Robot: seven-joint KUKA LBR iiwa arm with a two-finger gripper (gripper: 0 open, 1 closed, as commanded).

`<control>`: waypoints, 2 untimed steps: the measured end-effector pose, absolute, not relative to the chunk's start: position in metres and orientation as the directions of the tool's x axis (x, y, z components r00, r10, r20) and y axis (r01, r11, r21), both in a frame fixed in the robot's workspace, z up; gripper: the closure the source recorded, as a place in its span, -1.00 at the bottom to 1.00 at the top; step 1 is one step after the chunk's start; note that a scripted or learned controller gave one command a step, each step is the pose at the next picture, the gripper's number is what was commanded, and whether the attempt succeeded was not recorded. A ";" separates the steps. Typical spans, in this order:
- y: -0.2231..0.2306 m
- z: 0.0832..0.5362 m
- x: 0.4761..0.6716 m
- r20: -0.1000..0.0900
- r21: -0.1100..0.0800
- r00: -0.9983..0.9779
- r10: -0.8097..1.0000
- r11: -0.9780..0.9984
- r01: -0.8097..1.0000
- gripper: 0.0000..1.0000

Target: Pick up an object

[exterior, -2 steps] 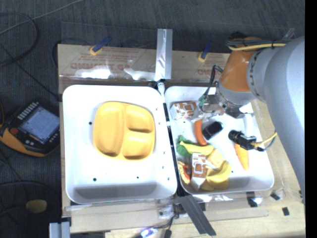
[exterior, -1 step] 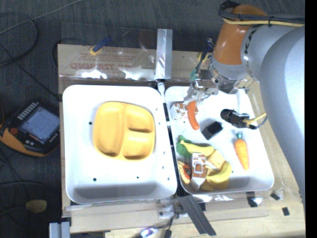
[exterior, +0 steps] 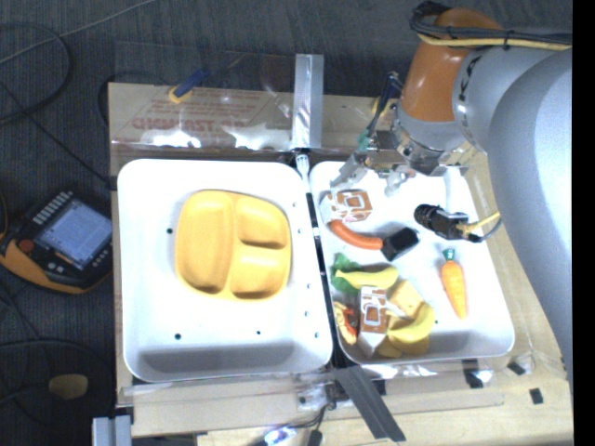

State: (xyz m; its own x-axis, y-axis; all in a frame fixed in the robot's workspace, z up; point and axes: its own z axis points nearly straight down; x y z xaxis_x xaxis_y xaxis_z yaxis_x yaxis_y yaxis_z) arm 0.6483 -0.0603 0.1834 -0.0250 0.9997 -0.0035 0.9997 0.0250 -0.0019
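I saw the gripper [exterior: 372, 174] hanging over the back of the right bin [exterior: 491, 316], fingers spread apart and holding nothing. Just beneath it lay a small printed carton [exterior: 350, 204], touching a toy hot dog [exterior: 356, 239]. A toy carrot [exterior: 453, 285] lay apart. The left bin [exterior: 149, 337] held a yellow divided tray [exterior: 232, 242].

No lettering can be read anywhere. The red printing on the clear plastic sheet [exterior: 209, 110] behind the bins is too blurred. The handheld pendant's blue screen [exterior: 72, 232] is likewise illegible.
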 end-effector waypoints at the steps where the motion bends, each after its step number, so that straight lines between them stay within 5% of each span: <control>1: -0.091 0.127 0.659 -0.004 0.021 -0.025 1.000 0.025 0.999 -1.00; 2: -0.092 0.097 0.660 -0.003 0.006 0.017 1.000 -0.017 1.000 -1.00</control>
